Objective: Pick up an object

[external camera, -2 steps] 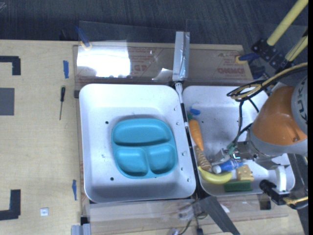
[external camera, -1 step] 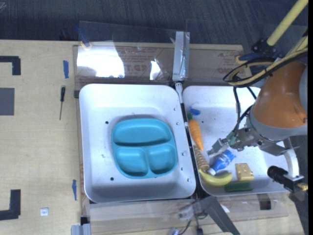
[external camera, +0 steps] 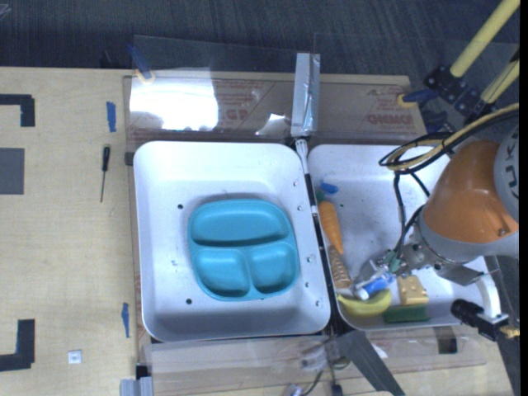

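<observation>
The right bin [external camera: 363, 180] holds several small objects along its left and front sides. An orange carrot-shaped piece [external camera: 331, 225] lies beside the left wall, with a small blue piece [external camera: 327, 190] above it. At the front lie a yellow banana [external camera: 365, 305], a blue-and-white tube [external camera: 373, 286], a tan block [external camera: 411, 289] and a green block [external camera: 404, 312]. My gripper [external camera: 388, 265] is low in this bin, just above the tube and beside the tan block. The wrist and orange band [external camera: 466, 200] cover it from above.
The left bin [external camera: 157, 188] holds a blue divided plate [external camera: 242, 247]. A divider wall [external camera: 312, 213] separates the two bins. Black cables [external camera: 410, 151] loop over the right bin's back. Yellow rods [external camera: 487, 27] stand at the top right. A screwdriver [external camera: 104, 172] lies on the bench to the left.
</observation>
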### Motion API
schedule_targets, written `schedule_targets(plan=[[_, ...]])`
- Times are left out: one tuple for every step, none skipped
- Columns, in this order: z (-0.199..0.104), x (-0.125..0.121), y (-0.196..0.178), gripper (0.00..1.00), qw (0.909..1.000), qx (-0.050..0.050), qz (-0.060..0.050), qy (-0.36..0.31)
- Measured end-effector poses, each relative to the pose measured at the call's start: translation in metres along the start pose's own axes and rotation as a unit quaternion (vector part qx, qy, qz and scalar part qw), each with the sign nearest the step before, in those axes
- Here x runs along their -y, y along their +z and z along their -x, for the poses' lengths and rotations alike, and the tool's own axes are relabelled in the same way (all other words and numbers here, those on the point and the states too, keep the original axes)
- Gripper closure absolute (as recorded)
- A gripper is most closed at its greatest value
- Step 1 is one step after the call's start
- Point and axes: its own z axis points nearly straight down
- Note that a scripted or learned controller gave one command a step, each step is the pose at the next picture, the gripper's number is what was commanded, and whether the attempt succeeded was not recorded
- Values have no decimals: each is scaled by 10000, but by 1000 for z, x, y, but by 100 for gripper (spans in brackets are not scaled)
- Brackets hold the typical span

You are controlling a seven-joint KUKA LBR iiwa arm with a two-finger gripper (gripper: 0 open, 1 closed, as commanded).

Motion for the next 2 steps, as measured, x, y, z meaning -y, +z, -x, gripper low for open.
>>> schedule_targets(plan=[[0,-4,-13,100,10000,15,57,-7],[-2,-41,-79,100,9870,8,43,1609]])
